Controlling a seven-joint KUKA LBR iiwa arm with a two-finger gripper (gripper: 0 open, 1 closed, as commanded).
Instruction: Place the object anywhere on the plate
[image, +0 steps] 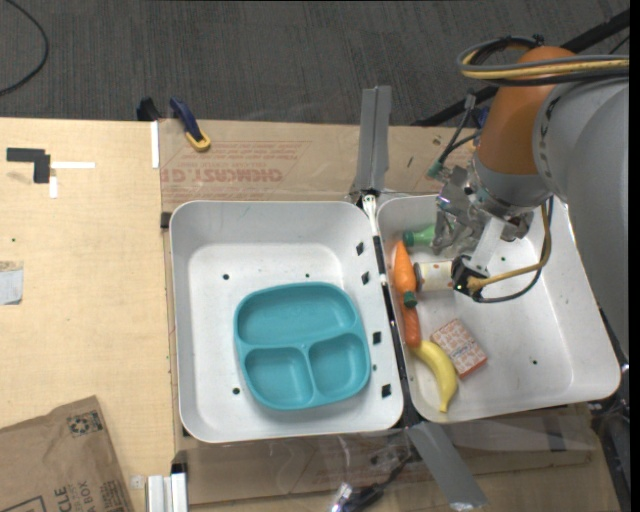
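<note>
Over the right bin (560, 330) the gripper (452, 240) hovers near a carrot (402, 268), whether open or closed I cannot tell; stiff, light and likely slick, the carrot seems best pinched across its thick middle, with the plate (300, 345) waiting left

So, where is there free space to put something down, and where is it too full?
The teal plate has three bare compartments, and white floor of the left bin shows all around it. The right bin is bare along its right side. It is crowded near the divider: carrot, banana, patterned block and the hand.
</note>
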